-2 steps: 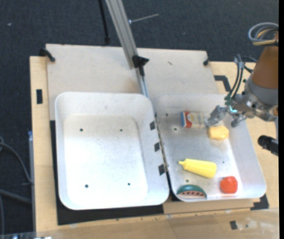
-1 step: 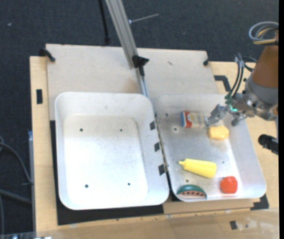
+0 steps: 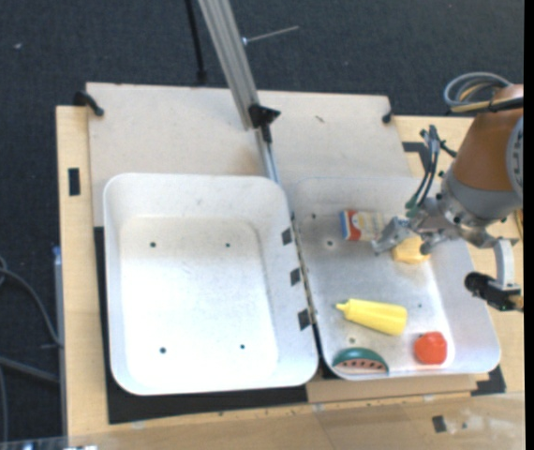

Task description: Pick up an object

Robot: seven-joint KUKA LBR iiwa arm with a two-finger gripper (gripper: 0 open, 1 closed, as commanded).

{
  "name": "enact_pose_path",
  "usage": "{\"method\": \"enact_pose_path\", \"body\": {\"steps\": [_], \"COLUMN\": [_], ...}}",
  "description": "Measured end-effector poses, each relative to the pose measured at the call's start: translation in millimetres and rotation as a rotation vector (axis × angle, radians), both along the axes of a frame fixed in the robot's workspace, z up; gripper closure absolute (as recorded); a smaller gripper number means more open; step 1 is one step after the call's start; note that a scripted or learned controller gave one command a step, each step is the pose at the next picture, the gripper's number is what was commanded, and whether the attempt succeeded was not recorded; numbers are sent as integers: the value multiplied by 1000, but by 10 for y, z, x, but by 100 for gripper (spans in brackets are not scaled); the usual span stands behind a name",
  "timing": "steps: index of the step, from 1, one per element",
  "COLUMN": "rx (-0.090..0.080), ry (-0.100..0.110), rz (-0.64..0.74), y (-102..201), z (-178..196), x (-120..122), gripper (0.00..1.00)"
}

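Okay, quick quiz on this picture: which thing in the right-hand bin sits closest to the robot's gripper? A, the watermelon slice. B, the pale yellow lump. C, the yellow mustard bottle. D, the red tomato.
B: the pale yellow lump lies right by the gripper, while the mustard bottle, tomato and watermelon slice sit along the bin's near edge.
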State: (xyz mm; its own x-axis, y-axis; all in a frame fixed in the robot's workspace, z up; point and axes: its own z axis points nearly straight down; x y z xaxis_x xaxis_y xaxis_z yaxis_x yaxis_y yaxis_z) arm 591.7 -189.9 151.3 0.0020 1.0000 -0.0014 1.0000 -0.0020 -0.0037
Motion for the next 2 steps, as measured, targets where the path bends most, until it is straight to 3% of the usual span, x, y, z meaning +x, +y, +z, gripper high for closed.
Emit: {"method": "enact_pose_path", "body": {"steps": [1, 2], "rx": [0, -1], "ry": [-1, -9], "rz": [-2, -6], "y": [-13, -24], "z": [-523, -376], "x": [-8, 12], "gripper": [0, 100]}}
